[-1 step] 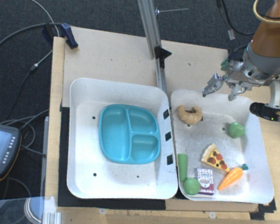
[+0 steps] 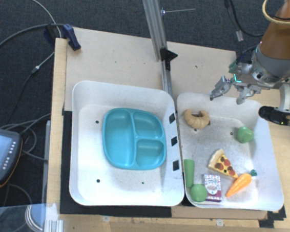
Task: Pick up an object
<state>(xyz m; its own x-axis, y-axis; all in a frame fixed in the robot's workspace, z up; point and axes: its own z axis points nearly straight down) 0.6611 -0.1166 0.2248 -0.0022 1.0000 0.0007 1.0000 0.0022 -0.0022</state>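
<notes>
**Pincer up by the toy food**

The croissant (image 2: 196, 119) sits at the back of the right bin (image 2: 278, 176), w/ pizza slice (image 2: 223, 164) & carrot (image 2: 240, 183) nearer the front. Pincer (image 2: 229, 93) hangs above the bin's back edge, fingers apart, holding nothing. Blue plate (image 2: 133, 138) lies in the left bin (image 2: 82, 147).

Smooth, glossy teal plastic divided plate (image 2: 134, 138); matt speckled white plastic bins (image 2: 82, 181); pale rough wooden bench top (image 2: 115, 58); ribbed metal rail (image 2: 153, 16) gleaming.
</notes>
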